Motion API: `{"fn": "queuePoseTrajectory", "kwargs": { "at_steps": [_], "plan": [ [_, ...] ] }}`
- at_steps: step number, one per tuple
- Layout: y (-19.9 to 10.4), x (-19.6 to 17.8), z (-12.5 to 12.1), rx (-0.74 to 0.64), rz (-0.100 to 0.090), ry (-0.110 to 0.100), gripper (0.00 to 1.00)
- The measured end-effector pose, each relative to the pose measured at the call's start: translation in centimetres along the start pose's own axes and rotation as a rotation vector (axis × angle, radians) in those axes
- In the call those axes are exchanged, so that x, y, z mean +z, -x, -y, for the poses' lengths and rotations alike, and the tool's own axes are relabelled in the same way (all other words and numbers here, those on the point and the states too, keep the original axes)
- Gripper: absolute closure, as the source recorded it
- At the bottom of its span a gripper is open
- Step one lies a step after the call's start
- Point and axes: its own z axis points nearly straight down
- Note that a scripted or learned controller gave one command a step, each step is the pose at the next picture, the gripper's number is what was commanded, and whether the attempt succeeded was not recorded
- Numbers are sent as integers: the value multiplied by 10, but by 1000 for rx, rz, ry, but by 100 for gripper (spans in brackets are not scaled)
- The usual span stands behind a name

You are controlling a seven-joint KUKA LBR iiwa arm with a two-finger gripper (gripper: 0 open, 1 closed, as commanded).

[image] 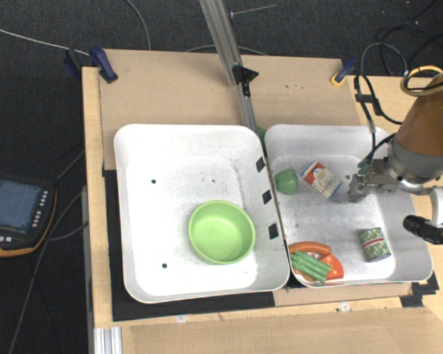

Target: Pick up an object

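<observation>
My gripper (356, 188) hangs low over the right bin (332, 135), near its right side, below the orange-banded wrist. Just to its left lies a small white, red and orange carton (321, 179), close to the gripper but apart from it. A green round fruit (286, 181) rests against the bin's left wall. A small green can (374, 243) lies below the gripper toward the bin's front right. At the front left corner sits an orange dish with green vegetables (315, 264).
The left bin (162, 153) holds a light green bowl (221, 232) near its front right. A metal pole (225, 39) slants down to the gap between the bins. Black cables (373, 102) hang near the arm. A teach pendant (15, 212) lies off the bench at left.
</observation>
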Motion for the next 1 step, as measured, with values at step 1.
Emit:
{"fn": "queuePoseTrajectory", "kwargs": {
  "at_steps": [1],
  "plan": [
    [-9, -50, -5, 0, 1, 2, 100]
  ]
}}
